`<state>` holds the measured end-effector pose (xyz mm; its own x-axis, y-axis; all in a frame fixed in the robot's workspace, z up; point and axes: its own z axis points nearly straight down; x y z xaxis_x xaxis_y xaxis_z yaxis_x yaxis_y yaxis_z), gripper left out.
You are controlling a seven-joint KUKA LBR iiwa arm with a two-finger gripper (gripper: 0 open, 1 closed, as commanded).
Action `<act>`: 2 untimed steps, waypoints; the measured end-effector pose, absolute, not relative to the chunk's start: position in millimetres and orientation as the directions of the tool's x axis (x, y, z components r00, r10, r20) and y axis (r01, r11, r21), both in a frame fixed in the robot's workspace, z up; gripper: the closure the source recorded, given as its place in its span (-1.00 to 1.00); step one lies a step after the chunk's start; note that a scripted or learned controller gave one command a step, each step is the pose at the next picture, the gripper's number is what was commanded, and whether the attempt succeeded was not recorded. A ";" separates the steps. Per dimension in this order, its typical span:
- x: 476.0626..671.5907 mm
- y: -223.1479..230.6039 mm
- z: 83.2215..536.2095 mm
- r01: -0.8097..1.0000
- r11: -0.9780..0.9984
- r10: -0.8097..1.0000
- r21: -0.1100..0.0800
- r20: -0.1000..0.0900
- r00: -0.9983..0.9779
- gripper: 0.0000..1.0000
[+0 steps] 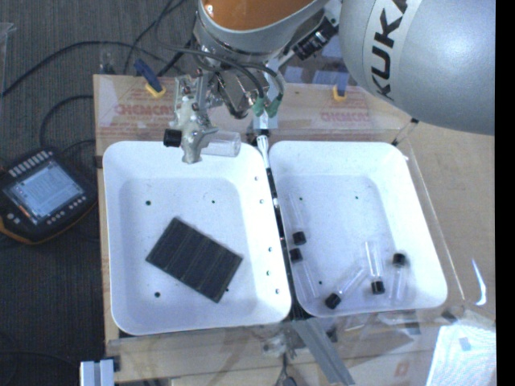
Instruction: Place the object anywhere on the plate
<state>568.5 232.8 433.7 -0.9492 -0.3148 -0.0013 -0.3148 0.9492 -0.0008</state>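
Pincer (pixel 193 139) grips a clear vial (pixel 216 144) crosswise between closed fingers; dark plate (pixel 194 259) lies below it.

right bin (pixel 418 215): 5 clear black-capped vials (pixel 378 268) | pendant (pixel 42 193) on floor, left | yellow clamps (pixel 150 77) at board's top edge

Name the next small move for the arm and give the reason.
Probably carry the gripper toward the near side of the left bin until it hangs over the dark plate. A clear vial with a black cap lies across its fingers at the bin's far rim, well short of the plate, which lies flat nearer the camera with nothing on it.
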 end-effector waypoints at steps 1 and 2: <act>577.3 232.9 434.1 -0.535 0.845 -0.535 0.000 -0.003 -0.845 1.00; 578.2 233.8 443.8 -0.534 0.845 -0.534 0.002 -0.007 -0.845 1.00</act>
